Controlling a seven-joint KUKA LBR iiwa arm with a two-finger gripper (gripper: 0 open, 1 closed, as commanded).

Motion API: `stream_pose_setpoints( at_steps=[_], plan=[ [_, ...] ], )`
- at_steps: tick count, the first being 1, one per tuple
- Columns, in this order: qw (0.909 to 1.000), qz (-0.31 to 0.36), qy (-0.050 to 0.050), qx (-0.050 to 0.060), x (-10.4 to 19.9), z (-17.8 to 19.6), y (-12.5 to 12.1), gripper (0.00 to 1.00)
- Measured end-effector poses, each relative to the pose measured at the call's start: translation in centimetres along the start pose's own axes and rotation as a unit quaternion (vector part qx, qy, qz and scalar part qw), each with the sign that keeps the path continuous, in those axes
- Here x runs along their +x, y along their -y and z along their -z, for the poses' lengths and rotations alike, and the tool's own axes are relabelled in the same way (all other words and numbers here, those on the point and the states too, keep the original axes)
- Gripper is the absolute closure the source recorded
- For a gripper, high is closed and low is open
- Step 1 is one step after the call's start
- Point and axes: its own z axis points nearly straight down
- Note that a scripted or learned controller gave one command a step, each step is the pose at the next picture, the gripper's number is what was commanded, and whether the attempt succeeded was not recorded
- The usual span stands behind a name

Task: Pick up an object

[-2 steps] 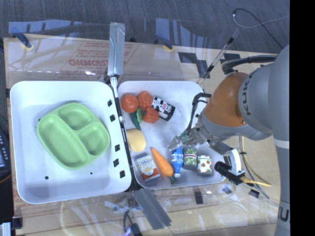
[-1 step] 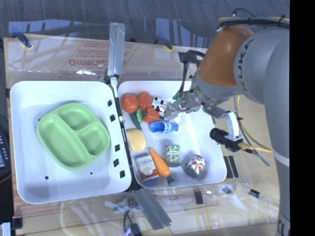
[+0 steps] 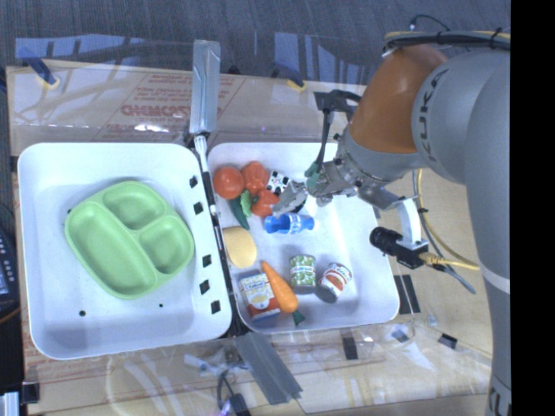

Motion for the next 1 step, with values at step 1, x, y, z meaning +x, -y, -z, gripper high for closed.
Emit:
stream_pose_setpoints(
  at_steps=[1],
  plan=[
    [0.9993,0.034,0.005,-0.011,-1.50,-10.16,-7.34,0.00]
  ],
)
